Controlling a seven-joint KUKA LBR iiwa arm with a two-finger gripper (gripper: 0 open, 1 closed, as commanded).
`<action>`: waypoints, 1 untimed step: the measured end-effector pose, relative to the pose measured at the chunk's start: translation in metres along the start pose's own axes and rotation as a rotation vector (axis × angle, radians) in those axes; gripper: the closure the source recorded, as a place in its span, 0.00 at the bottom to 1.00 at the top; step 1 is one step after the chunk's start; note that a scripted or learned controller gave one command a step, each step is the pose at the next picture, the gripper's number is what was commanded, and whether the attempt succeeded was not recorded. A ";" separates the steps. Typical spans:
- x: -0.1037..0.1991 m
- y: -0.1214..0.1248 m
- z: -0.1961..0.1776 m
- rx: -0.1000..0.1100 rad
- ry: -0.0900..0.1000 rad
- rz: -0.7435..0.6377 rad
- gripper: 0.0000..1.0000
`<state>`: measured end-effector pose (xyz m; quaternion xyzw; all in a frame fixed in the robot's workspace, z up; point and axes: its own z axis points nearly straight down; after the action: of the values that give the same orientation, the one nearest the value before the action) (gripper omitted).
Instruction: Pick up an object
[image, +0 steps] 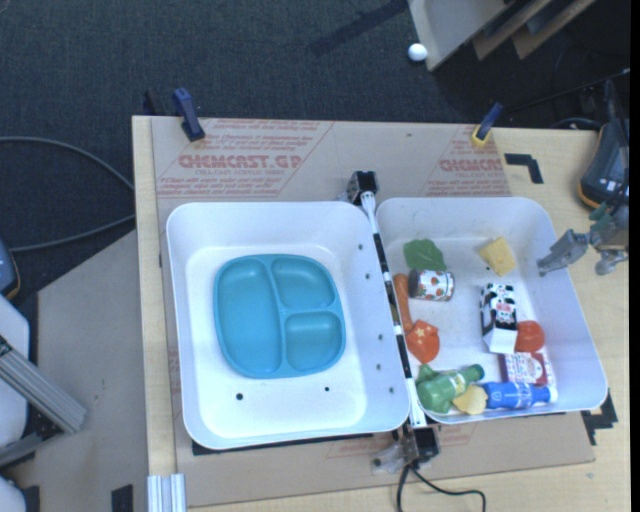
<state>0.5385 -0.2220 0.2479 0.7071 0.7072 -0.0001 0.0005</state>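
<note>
End effector (585, 256) open at right bin's (575, 300) edge; cow-patterned carton (498, 315) upright, long axis up-down.

Arm enters at the right edge of the camera view, upper half. Only its end section is in frame: a dark grey wrist body with a trace of orange at its lower edge. Below it, the gripper (582, 257) extends leftward and slightly down. Two grey fingers (560, 254) are visible, spread apart with a clear gap between the tips. One points left, the other sits lower right. Nothing lies between them.
</note>
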 end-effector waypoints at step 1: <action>0.032 0.048 0.106 0.002 0.002 -0.001 0.00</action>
<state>0.5867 -0.1906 0.1421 0.7067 0.7075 -0.0003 -0.0009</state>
